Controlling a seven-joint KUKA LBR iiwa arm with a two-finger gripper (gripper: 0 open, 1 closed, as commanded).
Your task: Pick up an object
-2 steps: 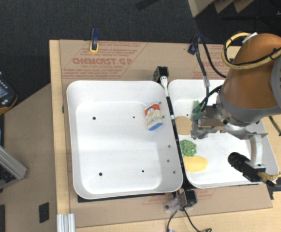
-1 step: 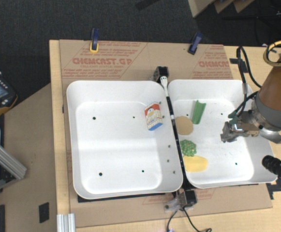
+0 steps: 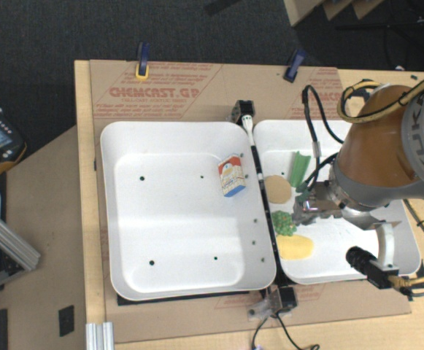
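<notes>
In the right bin point(image 3: 409, 257), a green leafy item point(image 3: 283, 223), a yellow piece point(image 3: 296, 248), a tan round point(image 3: 276, 189) and a green stick point(image 3: 298, 168) cluster near its left wall. The end effector point(image 3: 306, 207) hangs just beside the leafy item; its state cannot be told. A small carton point(image 3: 231, 176) lies in the left bin point(image 3: 124, 217).

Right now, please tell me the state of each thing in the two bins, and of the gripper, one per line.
small carton: lying tilted in the left bin, near its right wall.
green block: lying in the right bin, slanted.
tan disc: flat, beside the divider.
green leafy piece: lying just below the gripper.
yellow piece: lying flat, untouched.
gripper: low over the right bin, grip unclear.
</notes>
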